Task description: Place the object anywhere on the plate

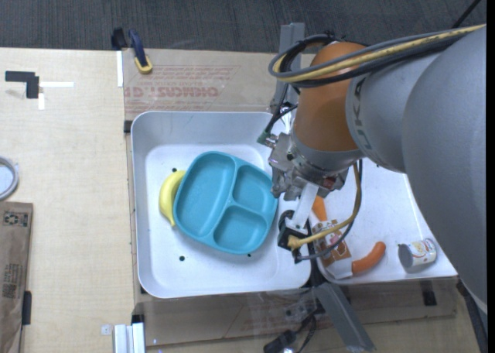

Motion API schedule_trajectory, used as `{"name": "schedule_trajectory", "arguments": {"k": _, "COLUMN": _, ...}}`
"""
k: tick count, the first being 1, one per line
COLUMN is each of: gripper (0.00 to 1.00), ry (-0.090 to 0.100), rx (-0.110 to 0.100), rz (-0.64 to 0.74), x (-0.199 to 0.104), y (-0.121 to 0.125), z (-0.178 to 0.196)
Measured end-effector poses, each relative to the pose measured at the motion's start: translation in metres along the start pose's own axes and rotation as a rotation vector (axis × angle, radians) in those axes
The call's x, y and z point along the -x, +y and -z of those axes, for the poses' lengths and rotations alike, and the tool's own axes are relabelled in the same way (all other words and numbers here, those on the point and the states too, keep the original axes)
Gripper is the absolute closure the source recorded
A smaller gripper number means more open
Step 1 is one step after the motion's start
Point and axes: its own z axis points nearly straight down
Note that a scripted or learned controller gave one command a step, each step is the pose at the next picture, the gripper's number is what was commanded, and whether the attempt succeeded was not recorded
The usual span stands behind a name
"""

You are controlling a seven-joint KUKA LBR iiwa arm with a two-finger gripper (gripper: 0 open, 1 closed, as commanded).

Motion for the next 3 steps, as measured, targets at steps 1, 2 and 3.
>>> {"name": "schedule_trajectory", "arguments": {"k": 1, "gripper": 1.0, "ry": -0.001, "rx": 0.001, "rz": 0.262, "x": -0.032, "y": -0.016, "z": 0.026}}
{"name": "schedule_trajectory", "arguments": {"k": 2, "gripper": 1.0, "ry": -0.002, "rx": -0.001, "rz": 0.245, "x": -0.035, "y": -0.069, "z": 0.034}}
{"name": "schedule_trajectory", "arguments": {"k": 3, "gripper": 1.0, "ry": -0.003, "rx": 0.0, "rz": 0.221, "x": -0.085, "y": -0.098, "z": 0.012}}
